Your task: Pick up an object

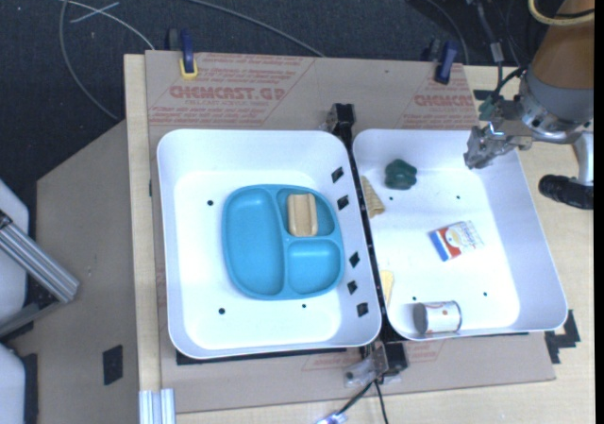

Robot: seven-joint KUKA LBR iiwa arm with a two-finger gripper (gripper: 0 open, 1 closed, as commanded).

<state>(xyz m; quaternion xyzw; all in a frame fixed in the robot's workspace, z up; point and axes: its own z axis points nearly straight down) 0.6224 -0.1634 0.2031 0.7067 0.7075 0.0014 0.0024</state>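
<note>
Gripper (483, 150), finger state unclear, above right bin (528, 224)'s far edge; carton (457, 240) lengthwise left-right, slightly tilted.

The right bin's (528, 252) middle lies open between the green lump (401, 174), small carton (456, 239) and can (437, 316); the blue tray (274, 247) crowds the left bin (189, 224).

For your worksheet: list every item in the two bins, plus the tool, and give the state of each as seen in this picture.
Blue divided plate: flat in left bin.
Tan block: lying in the plate's upper right compartment.
Green lump: resting in right bin.
Small carton: lying flat, right bin.
Can: tipped on its side at the near edge.
Tool: over the right bin's far right corner, nothing visibly held.
</note>
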